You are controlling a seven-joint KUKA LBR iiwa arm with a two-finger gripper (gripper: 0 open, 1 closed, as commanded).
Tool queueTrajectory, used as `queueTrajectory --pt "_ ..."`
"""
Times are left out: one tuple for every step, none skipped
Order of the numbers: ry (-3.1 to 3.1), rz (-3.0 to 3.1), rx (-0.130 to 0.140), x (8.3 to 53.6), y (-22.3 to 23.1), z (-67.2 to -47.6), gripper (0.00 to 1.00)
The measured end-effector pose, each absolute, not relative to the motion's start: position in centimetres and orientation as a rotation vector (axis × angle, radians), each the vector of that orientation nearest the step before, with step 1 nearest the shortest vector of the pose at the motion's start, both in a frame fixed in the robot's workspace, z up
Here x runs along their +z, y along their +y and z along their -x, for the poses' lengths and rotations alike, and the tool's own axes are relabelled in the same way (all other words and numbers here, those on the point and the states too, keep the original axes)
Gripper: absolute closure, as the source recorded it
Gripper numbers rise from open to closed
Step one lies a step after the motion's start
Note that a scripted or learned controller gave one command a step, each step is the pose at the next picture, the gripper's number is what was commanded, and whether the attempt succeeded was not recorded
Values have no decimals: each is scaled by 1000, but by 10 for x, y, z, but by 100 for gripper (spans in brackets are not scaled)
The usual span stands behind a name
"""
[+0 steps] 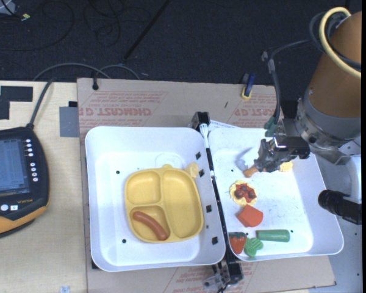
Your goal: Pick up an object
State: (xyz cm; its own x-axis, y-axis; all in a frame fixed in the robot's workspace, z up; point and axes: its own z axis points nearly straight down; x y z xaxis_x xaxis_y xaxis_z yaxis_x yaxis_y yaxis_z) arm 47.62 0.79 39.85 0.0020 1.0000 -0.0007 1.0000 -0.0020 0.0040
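Observation:
My gripper [268,161] hangs low over the upper part of the right bin [320,188], reaching in from the right. A small orange piece [250,172] lies right at its lower left edge, and I cannot tell whether the two touch. A yellow piece [286,166] peeks out on the gripper's right side. Below them lie a round yellow toy with red topping [243,192], a red-orange block [250,215], a green cylinder [272,235], and a red and green toy vegetable [244,244].
The left bin [107,157] holds a yellow divided plate [165,191] with a toy sausage [150,224] in its front compartment. A black divider [208,182] separates the bins. A handheld pendant [12,176] lies at far left.

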Motion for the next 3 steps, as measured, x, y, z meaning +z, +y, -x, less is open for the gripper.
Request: queueTrajectory --pt "2229 -2226 -16 273 36 -497 100" --pt "2222 -2213 16 419 50 -476 100" --pt "2229 -2219 -7 401 91 -475 100"
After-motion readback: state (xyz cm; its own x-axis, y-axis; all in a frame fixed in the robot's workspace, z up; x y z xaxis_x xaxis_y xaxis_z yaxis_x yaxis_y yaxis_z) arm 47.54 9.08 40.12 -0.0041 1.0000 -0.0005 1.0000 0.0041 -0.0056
